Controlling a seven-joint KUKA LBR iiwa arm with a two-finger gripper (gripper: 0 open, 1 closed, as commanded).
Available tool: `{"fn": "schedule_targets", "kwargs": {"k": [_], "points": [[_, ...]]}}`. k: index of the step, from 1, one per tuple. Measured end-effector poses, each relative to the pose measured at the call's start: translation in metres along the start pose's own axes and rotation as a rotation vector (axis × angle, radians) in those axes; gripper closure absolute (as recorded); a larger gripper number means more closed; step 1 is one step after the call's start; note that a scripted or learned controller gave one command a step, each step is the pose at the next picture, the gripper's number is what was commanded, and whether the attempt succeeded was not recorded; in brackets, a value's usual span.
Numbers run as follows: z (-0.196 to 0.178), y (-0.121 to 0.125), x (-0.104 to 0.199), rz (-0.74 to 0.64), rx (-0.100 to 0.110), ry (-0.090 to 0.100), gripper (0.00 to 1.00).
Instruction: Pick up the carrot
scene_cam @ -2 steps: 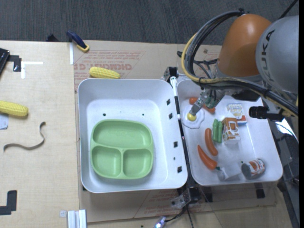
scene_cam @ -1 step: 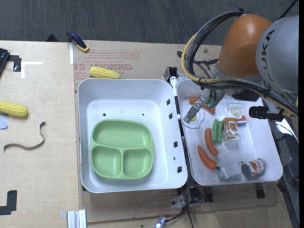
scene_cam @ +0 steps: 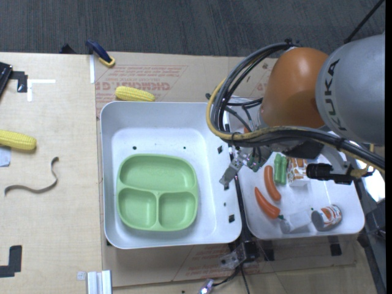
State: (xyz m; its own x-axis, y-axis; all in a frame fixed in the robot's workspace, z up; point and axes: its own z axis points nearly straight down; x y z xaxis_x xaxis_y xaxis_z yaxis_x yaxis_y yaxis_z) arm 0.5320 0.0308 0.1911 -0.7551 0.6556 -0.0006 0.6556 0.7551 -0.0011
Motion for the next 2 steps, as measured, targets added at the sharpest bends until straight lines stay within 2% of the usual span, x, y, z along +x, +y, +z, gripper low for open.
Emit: {"fn": "schedule_targets", "kwargs": {"k": [1,2], "points": [[0.0,0.022,-0.061,0.098,0.0,-0.003,0.0],[0.001,0.042,0.039,0.355,0.002,0.001,0.0]]}}
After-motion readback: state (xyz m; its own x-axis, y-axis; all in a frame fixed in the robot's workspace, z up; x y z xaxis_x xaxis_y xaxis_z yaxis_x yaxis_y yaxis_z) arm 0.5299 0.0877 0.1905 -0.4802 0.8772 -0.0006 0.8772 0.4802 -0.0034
